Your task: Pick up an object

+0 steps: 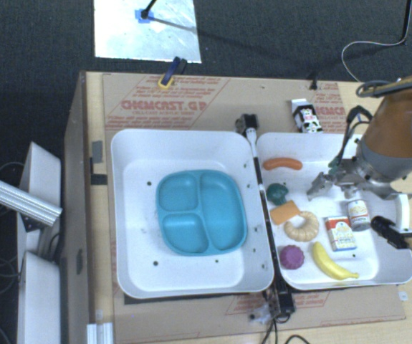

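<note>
Camera view, bins: two shallow white bins are seen side by side; the left bin bears a blue divided plate, and the right bin bears the small items.
Camera view, arm: the gripper is seen reaching in from the right, low over the upper middle of the right bin, with nothing visibly held.
Jaw state: it cannot be told whether the jaws stand apart or together; the tips are too small and blurred.
Candidate things: an orange sausage, a dark green lump, an orange wedge, a ring pastry, a purple piece, a banana, a small carton and a small jar are laid out in the right bin.
Nearest target: the green lump and sausage are judged nearest, just left of the gripper.
Handling: these are judged to be light toy foods, smooth and likely slippery; the sausage would best be taken across its narrow middle.
Hard to make out: the bin floor under the wrist is hidden, and the jar label is unreadable.
</note>
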`<act>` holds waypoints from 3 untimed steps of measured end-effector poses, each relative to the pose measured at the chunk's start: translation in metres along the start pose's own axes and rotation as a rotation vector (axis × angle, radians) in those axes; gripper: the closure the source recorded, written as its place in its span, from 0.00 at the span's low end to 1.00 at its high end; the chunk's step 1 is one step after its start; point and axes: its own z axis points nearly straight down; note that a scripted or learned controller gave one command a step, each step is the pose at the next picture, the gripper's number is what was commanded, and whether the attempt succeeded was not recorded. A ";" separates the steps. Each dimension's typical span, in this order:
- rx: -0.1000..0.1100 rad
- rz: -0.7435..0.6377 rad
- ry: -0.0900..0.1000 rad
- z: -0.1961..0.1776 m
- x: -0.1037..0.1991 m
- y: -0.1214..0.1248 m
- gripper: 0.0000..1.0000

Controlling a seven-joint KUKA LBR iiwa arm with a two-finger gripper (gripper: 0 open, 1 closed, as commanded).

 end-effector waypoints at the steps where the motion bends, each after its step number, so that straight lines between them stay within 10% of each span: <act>1: -0.018 -0.001 -0.006 0.041 0.004 -0.049 0.00; 2: -0.024 -0.001 -0.006 0.029 0.004 -0.047 1.00; 3: -0.022 -0.001 -0.005 0.029 0.004 -0.048 0.00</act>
